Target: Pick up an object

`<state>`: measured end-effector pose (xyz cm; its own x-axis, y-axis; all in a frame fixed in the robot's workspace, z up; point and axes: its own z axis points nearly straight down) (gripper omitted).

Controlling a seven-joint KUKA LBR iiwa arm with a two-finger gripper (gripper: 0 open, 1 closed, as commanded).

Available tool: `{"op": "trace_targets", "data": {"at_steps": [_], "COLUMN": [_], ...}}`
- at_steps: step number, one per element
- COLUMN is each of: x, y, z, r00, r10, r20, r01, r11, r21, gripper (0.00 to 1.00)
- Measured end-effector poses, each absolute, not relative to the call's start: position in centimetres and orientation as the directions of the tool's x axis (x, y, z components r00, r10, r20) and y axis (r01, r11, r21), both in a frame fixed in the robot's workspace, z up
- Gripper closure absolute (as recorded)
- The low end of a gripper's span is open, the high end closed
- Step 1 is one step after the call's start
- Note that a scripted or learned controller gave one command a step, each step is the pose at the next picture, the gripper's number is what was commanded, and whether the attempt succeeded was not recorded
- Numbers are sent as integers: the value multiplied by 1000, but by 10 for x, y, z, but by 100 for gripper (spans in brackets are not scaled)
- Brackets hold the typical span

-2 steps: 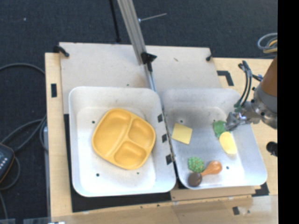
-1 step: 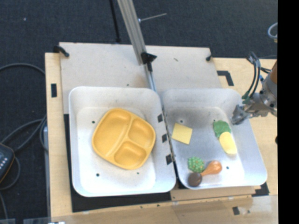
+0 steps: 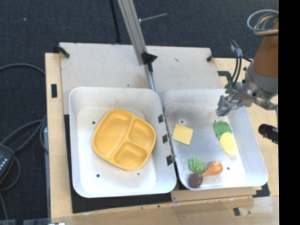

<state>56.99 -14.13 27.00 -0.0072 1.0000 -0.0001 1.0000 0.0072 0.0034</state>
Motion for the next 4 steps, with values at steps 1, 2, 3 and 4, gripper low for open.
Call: {"op": "trace_targets", "data": {"at_steps": [1, 2, 3, 4], "x": [586, 618, 632, 644], "y": [-99, -55, -8, 39], "z": [272, 261, 246, 249], "r00": [-6, -6, -6, -6], "r10": [1000, 1000, 1000, 1000], "r20": [0, -1, 0, 0], "r01": [1000, 1000, 1000, 1000], "r11": [6, 6, 6, 6], "r21": [2, 3, 1, 2], "gripper": [100, 100, 100, 100]}}
